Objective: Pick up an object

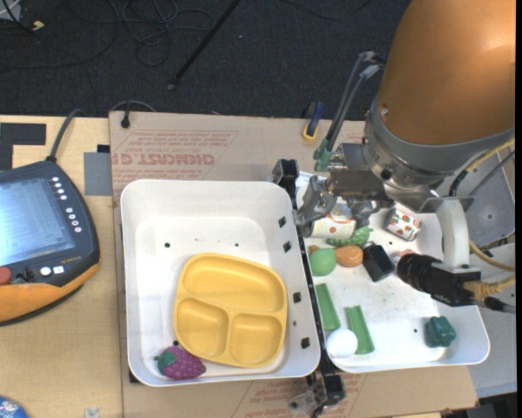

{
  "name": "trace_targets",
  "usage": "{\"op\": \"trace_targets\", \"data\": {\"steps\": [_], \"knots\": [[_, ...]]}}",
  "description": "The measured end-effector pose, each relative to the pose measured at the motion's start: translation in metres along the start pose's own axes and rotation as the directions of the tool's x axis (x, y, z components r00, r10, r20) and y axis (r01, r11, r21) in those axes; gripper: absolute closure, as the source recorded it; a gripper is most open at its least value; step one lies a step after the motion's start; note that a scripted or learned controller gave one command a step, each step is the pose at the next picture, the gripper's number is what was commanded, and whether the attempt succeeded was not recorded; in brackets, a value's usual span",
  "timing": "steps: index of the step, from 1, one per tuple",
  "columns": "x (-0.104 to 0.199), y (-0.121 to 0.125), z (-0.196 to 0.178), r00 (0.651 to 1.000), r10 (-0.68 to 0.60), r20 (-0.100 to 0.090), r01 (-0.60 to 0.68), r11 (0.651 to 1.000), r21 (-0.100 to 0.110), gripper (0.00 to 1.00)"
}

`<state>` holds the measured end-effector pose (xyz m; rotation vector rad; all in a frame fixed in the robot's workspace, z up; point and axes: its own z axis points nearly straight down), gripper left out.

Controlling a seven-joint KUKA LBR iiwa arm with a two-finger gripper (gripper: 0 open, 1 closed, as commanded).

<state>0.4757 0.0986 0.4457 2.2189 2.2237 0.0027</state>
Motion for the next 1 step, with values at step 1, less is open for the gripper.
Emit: {"op": "trace_targets", "data": {"steps": [1], "knots": [[-0.0549,-0.0007,0.0622,1.000,0.007,0.003,-0.007,1.000,0.009,1.00]]}}
